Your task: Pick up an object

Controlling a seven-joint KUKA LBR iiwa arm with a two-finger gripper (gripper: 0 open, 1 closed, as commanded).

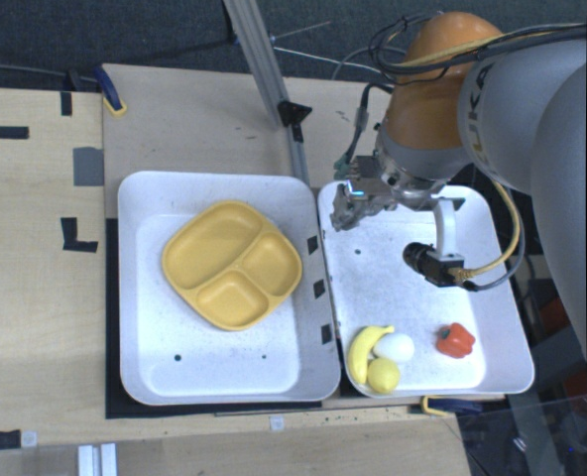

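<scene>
The gripper (pixel 347 207) hangs over the far left corner of the right bin (pixel 412 296), with nothing seen between its fingers. At that bin's near edge lie a yellow banana (pixel 365 344), a white egg-shaped object (pixel 396 348) and a yellow lemon-like ball (pixel 383 374), all touching. A small red pepper-like object (pixel 455 340) sits to their right. These objects are well apart from the gripper, toward the near side. A yellow divided plate (pixel 232 263) lies in the left bin (pixel 145 296).
The grey arm with its orange band (pixel 442 77) covers the far right of the right bin. A black cable fitting (pixel 428 263) hangs over the bin's middle. A metal post (pixel 264 58) rises at a slant behind the bins.
</scene>
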